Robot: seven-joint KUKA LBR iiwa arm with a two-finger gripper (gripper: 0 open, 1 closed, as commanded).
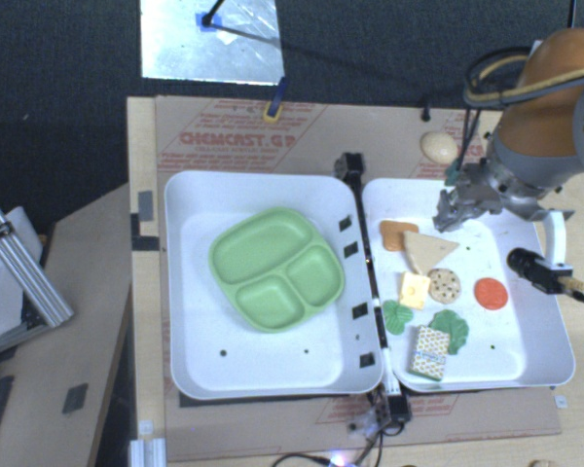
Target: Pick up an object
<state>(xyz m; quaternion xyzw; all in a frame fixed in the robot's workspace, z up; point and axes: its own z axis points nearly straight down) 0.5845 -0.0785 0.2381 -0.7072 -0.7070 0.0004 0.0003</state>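
Gripper position: the gripper [451,212] hangs over the upper left part of the right bin [555,353], coming down from the grey and orange arm [550,95] at the view's right
Gripper state: cannot tell (the tip is a dark cluster seen from above, too small to read), and nothing shows gripped in it
Nearest thing: the tan wedge [428,253], just below and a little left of the gripper in the view, near it but apart
Wedge axis: its point faces upward toward the gripper, its broad edge lies toward the near side of the bin, so the long axis runs roughly from the far side to the near side
Next nearest: the orange-brown piece [397,233], touching the wedge's left side, left and slightly below the gripper
Farther pieces: the yellow cube [414,289], the cookie [445,285], the red disc [492,293], the green pieces [452,325] and the patterned block [429,352] all lie well toward the near side
Left bin: the left bin [190,261] bears a green divided plate [275,267], well apart from the gripper
Judgement: the coming move likely turns on a short shift toward the near-left before descending onto the wedge
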